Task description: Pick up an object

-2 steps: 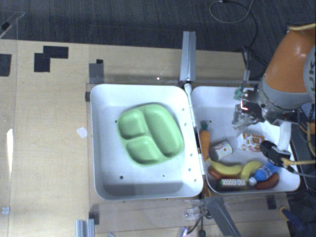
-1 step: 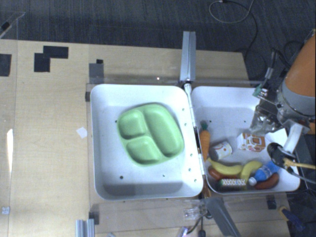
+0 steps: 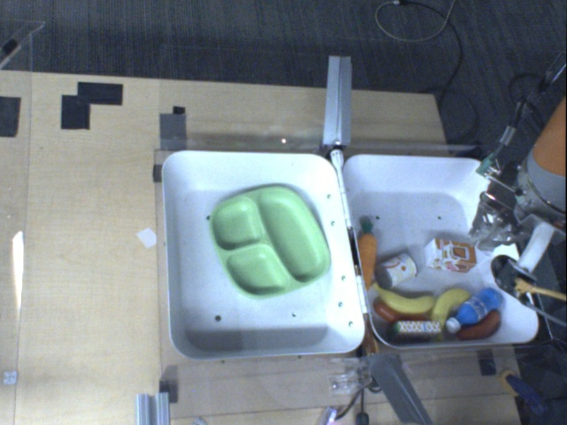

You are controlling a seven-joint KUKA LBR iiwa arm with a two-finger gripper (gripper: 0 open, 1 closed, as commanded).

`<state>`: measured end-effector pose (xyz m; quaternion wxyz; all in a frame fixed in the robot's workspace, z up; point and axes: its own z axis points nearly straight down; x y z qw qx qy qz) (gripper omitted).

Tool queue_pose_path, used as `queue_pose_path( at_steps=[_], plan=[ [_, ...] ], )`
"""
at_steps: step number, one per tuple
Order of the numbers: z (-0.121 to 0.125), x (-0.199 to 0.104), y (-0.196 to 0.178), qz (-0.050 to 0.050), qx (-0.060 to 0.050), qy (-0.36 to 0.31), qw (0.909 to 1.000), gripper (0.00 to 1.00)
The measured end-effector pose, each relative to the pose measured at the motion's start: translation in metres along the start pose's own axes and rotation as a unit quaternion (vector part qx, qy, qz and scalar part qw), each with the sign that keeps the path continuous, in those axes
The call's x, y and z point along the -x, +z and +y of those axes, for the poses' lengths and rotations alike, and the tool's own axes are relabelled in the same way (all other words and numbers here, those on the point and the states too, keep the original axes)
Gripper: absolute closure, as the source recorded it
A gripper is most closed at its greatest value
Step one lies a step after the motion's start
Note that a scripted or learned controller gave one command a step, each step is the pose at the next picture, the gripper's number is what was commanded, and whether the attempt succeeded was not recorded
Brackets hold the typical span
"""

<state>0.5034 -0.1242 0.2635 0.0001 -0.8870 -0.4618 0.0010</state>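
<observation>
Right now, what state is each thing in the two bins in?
Green plate: upright in the left bin.
Carrot: lying along the right bin's left wall.
Banana: lying flat.
Blue bottle: on its side.
Small carton: lying flat.
End effector: at the right bin's right edge.

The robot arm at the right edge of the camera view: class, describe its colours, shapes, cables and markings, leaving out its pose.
The arm shows a rounded grey body with a broad orange band. Below it the hand is a cluster of silvery grey metal and dark parts, too small to make out in detail. Thin dark cables run along the arm's upper side. No lettering or markings can be made out.
</observation>
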Motion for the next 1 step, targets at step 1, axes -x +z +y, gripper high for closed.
queue_pose_path(
  at_steps=[1],
  plan=[
    [0.069,-0.0162,0.0473,0.0,-0.001,0.006,1.0,1.0]
  ],
)
